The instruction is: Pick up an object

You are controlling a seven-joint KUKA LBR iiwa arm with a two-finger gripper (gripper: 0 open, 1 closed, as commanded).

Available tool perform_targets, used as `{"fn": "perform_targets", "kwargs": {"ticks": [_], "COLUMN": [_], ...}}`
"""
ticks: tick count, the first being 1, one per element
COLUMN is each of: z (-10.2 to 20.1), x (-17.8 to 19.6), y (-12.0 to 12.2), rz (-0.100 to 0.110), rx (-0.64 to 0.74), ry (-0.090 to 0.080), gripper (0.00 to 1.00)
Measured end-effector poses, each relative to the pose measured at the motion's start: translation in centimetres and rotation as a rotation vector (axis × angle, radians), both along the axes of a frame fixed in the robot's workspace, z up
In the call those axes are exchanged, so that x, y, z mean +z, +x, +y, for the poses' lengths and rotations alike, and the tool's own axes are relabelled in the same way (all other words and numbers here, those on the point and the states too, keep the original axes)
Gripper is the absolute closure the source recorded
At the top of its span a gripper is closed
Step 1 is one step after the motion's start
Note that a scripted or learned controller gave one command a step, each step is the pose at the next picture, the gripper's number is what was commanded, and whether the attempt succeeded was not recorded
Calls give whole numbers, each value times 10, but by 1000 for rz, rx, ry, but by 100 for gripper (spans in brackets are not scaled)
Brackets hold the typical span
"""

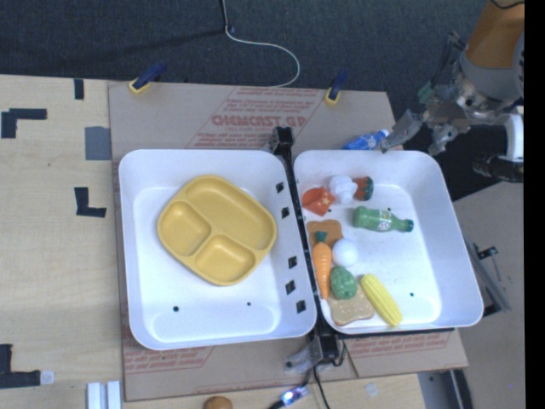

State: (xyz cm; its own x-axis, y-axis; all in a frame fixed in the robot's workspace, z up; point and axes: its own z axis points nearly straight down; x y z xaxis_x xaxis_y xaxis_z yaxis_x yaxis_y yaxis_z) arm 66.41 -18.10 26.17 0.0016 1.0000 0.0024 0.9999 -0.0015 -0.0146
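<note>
Overhead, claw [415, 135] spread, gripping nothing.

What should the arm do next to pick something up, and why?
Probably move the gripper down and leftward into the right bin. It now hangs above the bin's far rim, its open fingers holding nothing, while the toys lie lower. The green bottle lies nearest and apart from the others.

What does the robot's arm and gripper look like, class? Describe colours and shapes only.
The arm has an orange band above a grey wrist section. Below it sits a grey metal gripper with two thin dark fingers, and a white part beside the wrist.
</note>
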Motion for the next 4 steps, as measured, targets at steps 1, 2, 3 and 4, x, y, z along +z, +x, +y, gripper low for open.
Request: {"fn": "perform_targets", "kwargs": {"ticks": [1, 2, 3, 4], "z": [0, 3, 8, 8], "x": [9, -56, -120, -143], "y": [2, -1, -4, 1], "rz": [-13, -7, -8, -31], "rx": [3, 3, 5, 4], "ry": [-3, -2, -3, -6], "gripper": [0, 0, 0, 0]}}
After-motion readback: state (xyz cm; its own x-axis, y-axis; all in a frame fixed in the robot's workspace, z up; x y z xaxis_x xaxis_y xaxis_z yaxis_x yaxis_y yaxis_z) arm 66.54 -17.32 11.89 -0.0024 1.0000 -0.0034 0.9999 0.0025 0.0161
